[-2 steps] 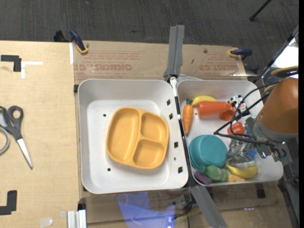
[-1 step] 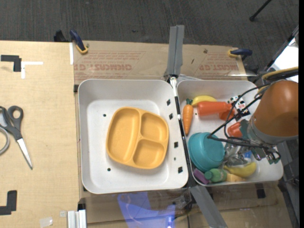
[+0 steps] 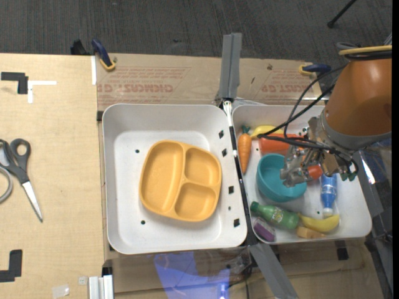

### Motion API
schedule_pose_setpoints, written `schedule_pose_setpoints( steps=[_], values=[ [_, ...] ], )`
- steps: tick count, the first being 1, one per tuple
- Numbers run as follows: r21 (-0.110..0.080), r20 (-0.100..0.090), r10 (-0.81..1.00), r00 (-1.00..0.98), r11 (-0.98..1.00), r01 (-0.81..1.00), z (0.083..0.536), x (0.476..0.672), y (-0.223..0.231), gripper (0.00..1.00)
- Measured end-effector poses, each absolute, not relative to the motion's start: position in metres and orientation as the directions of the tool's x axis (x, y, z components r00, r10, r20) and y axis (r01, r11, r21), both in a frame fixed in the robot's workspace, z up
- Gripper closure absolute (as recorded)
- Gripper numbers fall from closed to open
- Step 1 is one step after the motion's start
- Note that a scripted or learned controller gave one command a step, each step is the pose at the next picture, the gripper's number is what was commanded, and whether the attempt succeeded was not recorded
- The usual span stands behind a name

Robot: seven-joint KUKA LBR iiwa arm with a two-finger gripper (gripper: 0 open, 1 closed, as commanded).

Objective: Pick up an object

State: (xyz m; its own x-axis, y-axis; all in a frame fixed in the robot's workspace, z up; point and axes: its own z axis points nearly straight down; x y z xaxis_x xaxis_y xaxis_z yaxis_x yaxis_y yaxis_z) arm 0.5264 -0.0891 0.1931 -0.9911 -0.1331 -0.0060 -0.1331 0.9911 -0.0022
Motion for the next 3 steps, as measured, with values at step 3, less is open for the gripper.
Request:
schedule_pose_setpoints(
  steps=[3],
  values=[
    [-0.002, -0.010, -0.138, -0.990, 0.990, -0.138, 0.176, 0.661, -0.155, 1.00]
  ],
)
